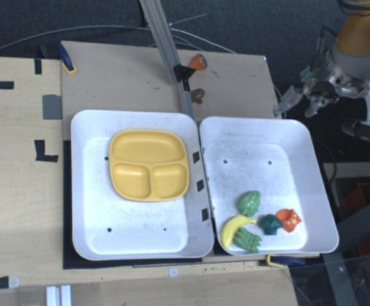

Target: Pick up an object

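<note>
Candidate objects for the pick lie clustered at the five o'clock corner of the right bin (299, 145): a pale green lumpy toy (249, 203) at the cluster's twelve o'clock; a yellow banana (232, 228) curving along its nine o'clock side, close to the bin's inner wall; a bright green leafy toy (247, 240) touching the banana at the cluster's six o'clock; a dark teal toy (270, 224) just beside these toward three o'clock; and an orange-red toy (289, 220) touching the teal one at the cluster's three o'clock edge. None of these pieces is in contact with the robot. The left bin (86, 171), abutting the right bin along a shared middle seam, carries a yellow compartment tray (149, 164) with one wide section and two smaller ones, set toward the bin's twelve o'clock half. The arm (353, 37), grey with an orange band, stands at the two o'clock corner of the scene, outside the right bin and beyond its far right corner. Its wrist points toward nine o'clock, so that the gripper (297, 99) hangs over dark floor just off the bench edge (270, 81), well apart from the toy cluster. Whether the claw is wide or narrow cannot be told at this distance; nothing is seen between its tips. A grey slanted pole (162, 27) crosses the bench at twelve o'clock, with a small orange object (199, 61) beside its clamp.
</note>
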`<state>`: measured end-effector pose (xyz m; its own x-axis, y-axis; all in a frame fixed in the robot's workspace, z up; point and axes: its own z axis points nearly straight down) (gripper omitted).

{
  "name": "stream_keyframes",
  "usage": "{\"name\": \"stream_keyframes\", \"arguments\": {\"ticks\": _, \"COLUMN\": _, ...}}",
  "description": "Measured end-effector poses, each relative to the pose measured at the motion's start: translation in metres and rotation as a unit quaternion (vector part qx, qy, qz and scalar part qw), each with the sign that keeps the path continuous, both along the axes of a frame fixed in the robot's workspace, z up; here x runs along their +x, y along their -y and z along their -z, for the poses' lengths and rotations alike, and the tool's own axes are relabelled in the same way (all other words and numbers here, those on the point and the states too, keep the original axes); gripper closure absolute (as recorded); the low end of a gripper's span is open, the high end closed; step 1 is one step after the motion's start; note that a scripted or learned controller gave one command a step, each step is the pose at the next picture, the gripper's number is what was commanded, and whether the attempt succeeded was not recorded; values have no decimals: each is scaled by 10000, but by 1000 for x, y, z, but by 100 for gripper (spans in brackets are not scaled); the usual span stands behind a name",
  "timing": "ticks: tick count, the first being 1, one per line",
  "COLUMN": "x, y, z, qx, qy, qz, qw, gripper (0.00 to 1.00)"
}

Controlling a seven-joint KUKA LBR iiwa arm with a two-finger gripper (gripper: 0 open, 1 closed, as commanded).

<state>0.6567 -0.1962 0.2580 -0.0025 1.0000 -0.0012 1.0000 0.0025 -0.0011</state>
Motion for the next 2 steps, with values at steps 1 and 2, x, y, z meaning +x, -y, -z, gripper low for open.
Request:
{"name": "stream_keyframes", "arguments": {"ticks": 1, "x": 0, "y": 0, "z": 0, "qx": -2, "qy": -3, "qz": 1, "qw": 10000, "gripper": 0}}
{"name": "stream_keyframes", "arguments": {"ticks": 2, "x": 2, "y": -1, "z": 44, "qx": 2, "qy": -18, "qz": 1, "qw": 10000, "gripper": 0}}
